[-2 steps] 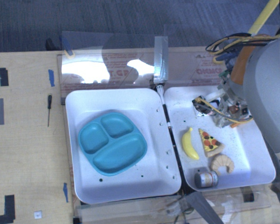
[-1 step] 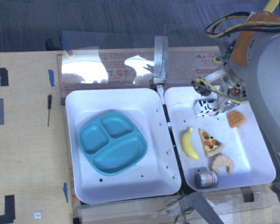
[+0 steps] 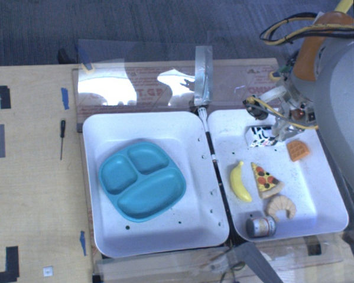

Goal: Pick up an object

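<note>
Pincer [image 3: 278, 128] sits over a black-and-white object [image 3: 261, 136] in the right bin [image 3: 332, 215]; its state cannot be told. Object appears small, light, likely rigid. Recommend gripping across its narrow sides.

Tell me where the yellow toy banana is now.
The yellow toy banana lies in the right white bin, left of the pizza slice.

The left bin [image 3: 99, 231] holds a blue divided plate [image 3: 142, 179]. In the right bin [image 3: 331, 212] lie a banana [image 3: 239, 182], a pizza slice [image 3: 265, 179], a croissant [image 3: 281, 206] and a metal can [image 3: 260, 226]. At 1 o'clock from the pizza, the gripper [image 3: 277, 130] hangs over a black-and-white object [image 3: 260, 136], with an orange waffle [image 3: 298, 150] near.
</note>
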Robot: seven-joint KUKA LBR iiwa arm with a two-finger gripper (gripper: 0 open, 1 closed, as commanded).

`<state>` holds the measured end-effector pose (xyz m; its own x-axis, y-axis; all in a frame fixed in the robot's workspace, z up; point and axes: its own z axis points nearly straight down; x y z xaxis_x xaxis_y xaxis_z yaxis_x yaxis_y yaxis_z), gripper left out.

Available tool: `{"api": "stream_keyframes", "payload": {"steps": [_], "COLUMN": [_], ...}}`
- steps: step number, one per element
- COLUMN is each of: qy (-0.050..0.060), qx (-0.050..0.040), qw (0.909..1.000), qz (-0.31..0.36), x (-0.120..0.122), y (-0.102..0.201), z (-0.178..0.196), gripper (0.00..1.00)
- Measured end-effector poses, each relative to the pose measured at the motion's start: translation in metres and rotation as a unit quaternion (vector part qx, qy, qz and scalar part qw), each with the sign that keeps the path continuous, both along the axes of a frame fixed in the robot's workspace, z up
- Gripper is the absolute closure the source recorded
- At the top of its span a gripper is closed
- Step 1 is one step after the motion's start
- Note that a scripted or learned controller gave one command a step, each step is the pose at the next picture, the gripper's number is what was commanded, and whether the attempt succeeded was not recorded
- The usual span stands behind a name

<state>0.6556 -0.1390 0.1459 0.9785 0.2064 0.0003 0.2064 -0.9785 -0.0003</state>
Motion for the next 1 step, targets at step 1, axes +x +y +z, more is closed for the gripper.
{"api": "stream_keyframes", "payload": {"steps": [1], "qy": [0.002], "qx": [0.0008], "qw": [0.9871], "qz": [0.16], "x": [0.0036], "y": [0.003], "z": [0.0001], "gripper": [1.0]}}
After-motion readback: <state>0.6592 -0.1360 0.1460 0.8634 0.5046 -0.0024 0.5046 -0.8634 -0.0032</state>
